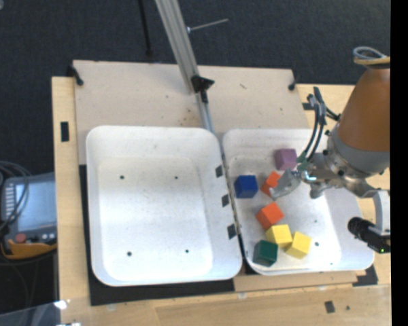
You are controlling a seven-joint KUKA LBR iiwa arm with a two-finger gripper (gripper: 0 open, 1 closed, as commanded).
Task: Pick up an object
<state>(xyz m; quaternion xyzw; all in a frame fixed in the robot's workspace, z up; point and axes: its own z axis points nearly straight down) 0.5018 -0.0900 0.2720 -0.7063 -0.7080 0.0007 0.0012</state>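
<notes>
Here my claw (280, 185) hangs low in the right bin (326, 257), against a small orange block (270, 180) beside the blue one (245, 186) (whether it grips, I cannot tell). The block looks light, rigid, smooth; opposite flat faces suit.

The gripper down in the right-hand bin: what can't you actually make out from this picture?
- Gripper: blurred and small in the camera view; whether its fingers grip anything cannot be told.
- Orange block beside it: partly covered by the gripper, so contact is unclear.
- Arm: cut off by the view's right side.
- Right bin: its right wall is hidden under the arm.
</notes>
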